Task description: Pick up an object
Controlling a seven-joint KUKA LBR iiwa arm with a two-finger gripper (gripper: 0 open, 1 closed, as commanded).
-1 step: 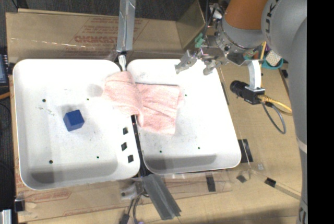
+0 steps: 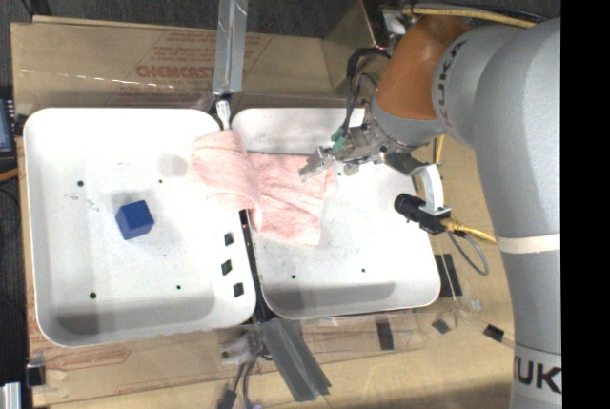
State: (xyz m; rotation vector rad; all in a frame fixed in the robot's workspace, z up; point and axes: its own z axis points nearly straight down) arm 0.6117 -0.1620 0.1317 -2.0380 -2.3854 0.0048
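Just left of the fingers (image 2: 322, 164) lies pink cloth (image 2: 262, 186) (draped across both bins).

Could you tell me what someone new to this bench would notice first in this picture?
Probably the pink cloth, draped over the divide between the two white bins, most of it in the right bin. Next, the big grey arm reaching in from the right, its gripper at the cloth's upper right edge. Last, the small blue cube alone in the left bin.
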